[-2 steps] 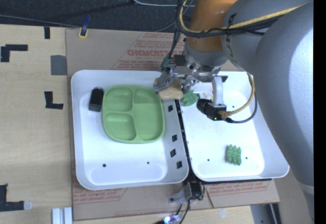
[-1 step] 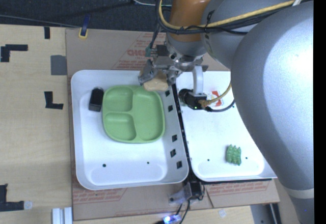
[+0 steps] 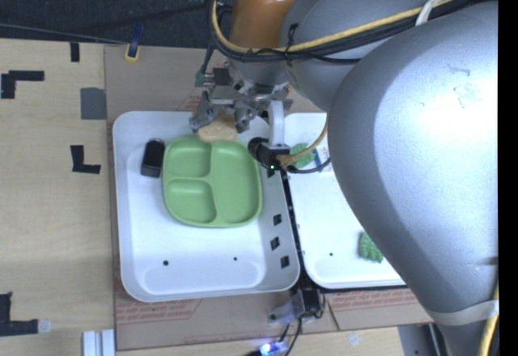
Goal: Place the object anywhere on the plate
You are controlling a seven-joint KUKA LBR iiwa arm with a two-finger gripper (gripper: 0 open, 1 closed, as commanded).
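Overhead slanted view of the worktop [image 3: 48, 209] with two white bins. The left bin [image 3: 146, 265] holds a green divided plate [image 3: 212, 183]; a small black block [image 3: 152, 158] lies just beside the plate at its 9 o'clock. The gripper [image 3: 220, 121] hangs over the plate's 12 o'clock rim, and a tan object [image 3: 215, 133] sits directly beneath it, touching that rim. Whether the gripper is gripping the object cannot be told. A green item [image 3: 370, 247] lies in the right bin [image 3: 340, 265].
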